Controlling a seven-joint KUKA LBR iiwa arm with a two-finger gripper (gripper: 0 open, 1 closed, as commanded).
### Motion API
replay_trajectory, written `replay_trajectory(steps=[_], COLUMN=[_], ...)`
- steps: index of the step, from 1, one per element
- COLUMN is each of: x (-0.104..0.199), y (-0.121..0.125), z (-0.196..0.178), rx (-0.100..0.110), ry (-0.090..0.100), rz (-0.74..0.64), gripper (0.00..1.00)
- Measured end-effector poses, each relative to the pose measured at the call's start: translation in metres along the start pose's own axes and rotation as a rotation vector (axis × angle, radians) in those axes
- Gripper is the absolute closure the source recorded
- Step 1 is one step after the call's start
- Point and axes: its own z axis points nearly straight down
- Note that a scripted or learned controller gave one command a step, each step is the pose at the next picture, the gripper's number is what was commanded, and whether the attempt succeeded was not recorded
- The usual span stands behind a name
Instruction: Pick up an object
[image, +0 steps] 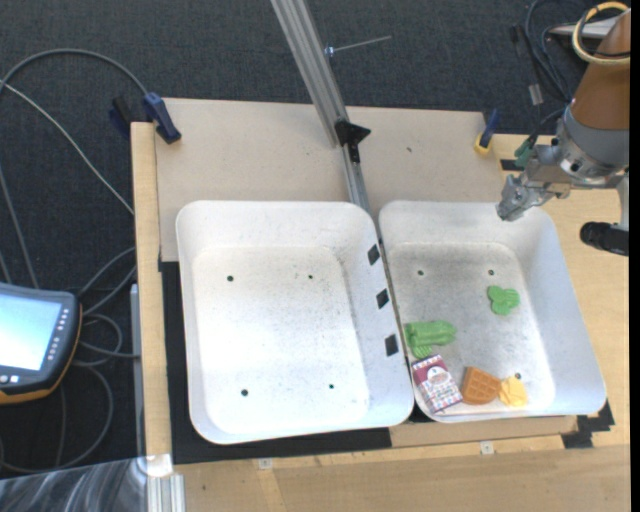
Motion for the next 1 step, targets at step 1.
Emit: replay_trajectory(steps=[1], x=[-0.0023], y=[0.0001], z=[-0.0451], rx=[0.001], ry=[0.0], rz=[0.0], gripper=[1.0])
